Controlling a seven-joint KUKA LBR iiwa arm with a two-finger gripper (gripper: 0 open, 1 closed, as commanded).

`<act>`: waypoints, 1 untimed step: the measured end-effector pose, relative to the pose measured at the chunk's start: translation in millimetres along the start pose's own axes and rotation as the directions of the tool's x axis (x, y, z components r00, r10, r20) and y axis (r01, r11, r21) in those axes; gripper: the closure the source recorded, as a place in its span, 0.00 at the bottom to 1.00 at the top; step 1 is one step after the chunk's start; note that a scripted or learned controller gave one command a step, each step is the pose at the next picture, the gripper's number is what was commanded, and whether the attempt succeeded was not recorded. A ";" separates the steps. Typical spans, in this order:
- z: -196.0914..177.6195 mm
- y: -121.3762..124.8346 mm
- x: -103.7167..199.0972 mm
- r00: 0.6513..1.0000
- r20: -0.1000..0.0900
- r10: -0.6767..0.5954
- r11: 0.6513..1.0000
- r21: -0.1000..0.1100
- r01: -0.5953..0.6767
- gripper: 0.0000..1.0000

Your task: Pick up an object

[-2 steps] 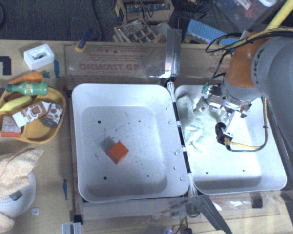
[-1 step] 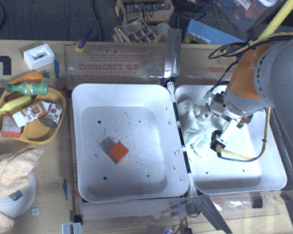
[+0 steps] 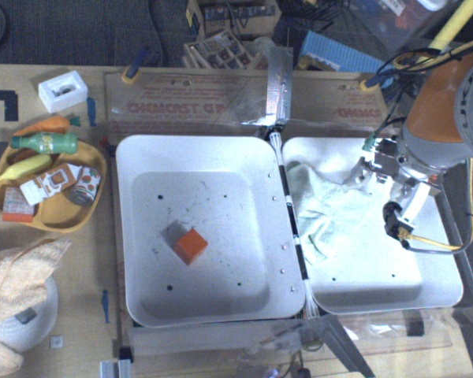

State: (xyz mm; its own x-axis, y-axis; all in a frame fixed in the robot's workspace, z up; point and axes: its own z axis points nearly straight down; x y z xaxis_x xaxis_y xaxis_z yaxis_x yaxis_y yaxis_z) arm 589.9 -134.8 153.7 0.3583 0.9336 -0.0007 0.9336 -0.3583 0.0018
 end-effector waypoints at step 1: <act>-4.9 27.9 -67.4 1.000 0.001 -0.002 1.000 -0.001 0.002 0.00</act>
